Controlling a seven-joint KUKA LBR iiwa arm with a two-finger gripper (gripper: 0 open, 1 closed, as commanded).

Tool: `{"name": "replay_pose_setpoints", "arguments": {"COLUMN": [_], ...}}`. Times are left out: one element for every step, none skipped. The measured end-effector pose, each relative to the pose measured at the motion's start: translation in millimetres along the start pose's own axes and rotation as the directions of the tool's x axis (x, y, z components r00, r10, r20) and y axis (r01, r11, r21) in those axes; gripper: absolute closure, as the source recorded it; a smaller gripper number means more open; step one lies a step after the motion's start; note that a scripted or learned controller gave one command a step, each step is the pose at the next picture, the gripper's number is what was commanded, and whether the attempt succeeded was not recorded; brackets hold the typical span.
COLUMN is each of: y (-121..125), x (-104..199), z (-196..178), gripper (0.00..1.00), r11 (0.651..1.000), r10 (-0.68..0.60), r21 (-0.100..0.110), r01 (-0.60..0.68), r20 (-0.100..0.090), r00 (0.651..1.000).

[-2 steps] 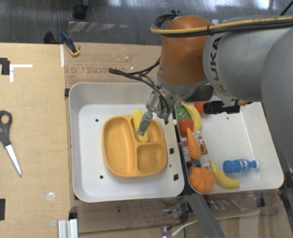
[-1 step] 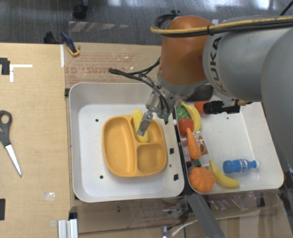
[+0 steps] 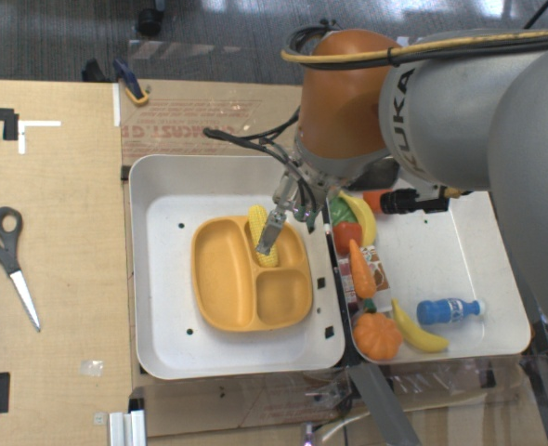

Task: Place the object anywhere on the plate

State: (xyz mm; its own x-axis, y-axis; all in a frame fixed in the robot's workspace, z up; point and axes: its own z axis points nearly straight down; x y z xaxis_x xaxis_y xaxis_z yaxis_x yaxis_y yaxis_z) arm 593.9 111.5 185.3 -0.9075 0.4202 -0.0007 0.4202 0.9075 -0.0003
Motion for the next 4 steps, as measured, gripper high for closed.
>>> {"name": "replay_pose_setpoints", "arguments": {"y": [0.0,0.0,0.0,0.0], "x": [0.0,0.0,0.0,0.0], "z": [0.0,0.0,0.0,0.0], "gripper": [0.0,0.0,0.0,0.0], "r11": [1.0,1.0,1.0,1.0], "r10": [0.0,0.0,0.0,0.0], "r21": [0.0,0.0,0.0,0.0], "r01": [0.0,0.0,0.0,0.0], "r20": [0.0,0.0,0.0,0.0], "r00": [1.0,1.0,1.0,1.0]}}
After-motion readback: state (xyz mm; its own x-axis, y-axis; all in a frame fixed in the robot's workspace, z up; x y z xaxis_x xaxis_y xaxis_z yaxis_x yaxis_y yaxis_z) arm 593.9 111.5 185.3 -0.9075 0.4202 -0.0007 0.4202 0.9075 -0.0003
